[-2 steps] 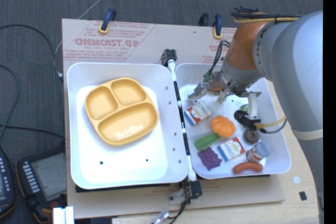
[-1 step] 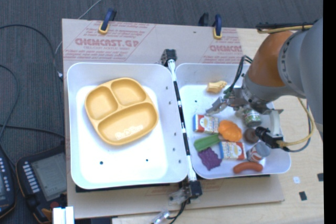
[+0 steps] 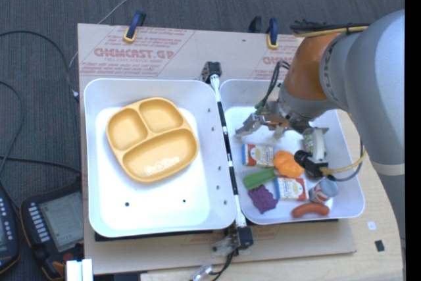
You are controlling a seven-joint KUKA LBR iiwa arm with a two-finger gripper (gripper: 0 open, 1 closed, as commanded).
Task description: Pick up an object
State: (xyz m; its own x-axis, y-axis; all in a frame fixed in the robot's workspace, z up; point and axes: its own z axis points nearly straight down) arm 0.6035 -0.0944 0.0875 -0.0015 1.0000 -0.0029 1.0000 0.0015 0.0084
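Observation:
My gripper (image 3: 264,129) hangs over the upper part of the right bin (image 3: 348,207), open, with nothing between its fingers. Just below it lies a small white and red packet (image 3: 258,154). Beside that are an orange toy fruit (image 3: 286,163), a green vegetable (image 3: 258,177), purple grapes (image 3: 262,198), a second packet (image 3: 290,188), a small can (image 3: 322,191) and a red sausage (image 3: 310,210). All of them lie in the bin's lower half.
The left bin (image 3: 105,214) holds a yellow divided plate (image 3: 152,138). A rail with clamps (image 3: 222,135) separates the two bins. The grey arm with its orange band (image 3: 309,72) covers the right bin's upper right corner.

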